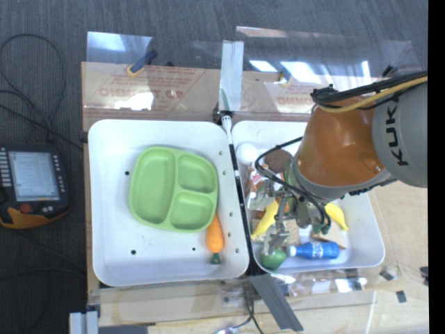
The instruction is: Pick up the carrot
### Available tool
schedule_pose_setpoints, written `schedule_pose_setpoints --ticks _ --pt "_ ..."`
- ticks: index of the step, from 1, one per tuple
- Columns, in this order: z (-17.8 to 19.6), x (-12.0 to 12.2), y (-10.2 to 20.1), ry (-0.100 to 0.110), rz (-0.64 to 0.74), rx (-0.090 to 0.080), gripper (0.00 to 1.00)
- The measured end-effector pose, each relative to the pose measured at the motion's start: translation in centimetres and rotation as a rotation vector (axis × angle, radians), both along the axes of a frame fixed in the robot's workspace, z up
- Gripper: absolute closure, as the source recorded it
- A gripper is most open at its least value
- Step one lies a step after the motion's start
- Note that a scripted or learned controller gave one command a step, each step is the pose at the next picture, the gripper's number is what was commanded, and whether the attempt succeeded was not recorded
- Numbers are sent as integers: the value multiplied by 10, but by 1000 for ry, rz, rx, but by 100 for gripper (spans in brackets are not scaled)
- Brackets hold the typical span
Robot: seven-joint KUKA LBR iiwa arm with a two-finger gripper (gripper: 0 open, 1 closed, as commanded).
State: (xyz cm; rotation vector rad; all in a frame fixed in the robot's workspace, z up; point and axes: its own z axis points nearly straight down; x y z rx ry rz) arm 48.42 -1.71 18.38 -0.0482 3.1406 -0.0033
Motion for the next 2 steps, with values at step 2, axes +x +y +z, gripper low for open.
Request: schedule_pose_setpoints --ticks 2 --pt "0 11 99 1 12 3 0"
